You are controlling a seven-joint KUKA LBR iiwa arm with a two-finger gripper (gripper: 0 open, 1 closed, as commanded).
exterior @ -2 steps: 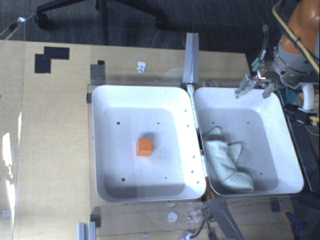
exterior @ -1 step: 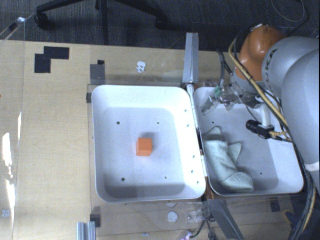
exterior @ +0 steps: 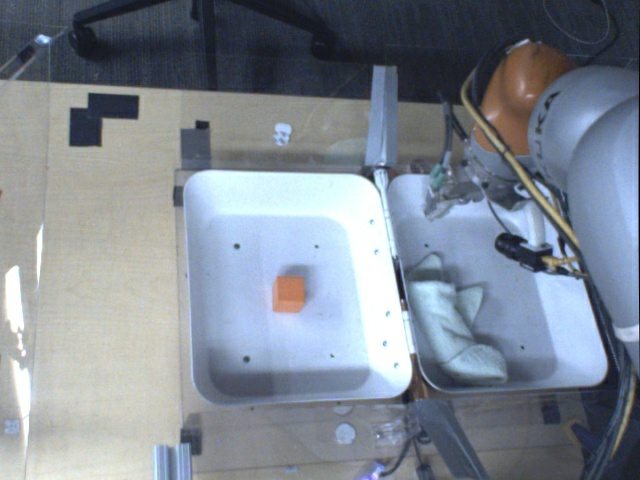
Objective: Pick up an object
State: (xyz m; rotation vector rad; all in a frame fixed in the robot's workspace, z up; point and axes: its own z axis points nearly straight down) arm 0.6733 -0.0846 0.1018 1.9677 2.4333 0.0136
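Here the gripper (exterior: 440,190) hangs over the far corner of the right bin (exterior: 575,363); its opening cannot be told. The crumpled white cloth (exterior: 452,330) lies nearer the camera, close below it; the orange cube (exterior: 289,294) sits well leftward in the left bin (exterior: 215,268).

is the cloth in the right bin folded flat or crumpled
Crumpled. The cloth lies bunched in the right bin, with uneven folds and a raised ridge, not spread flat.
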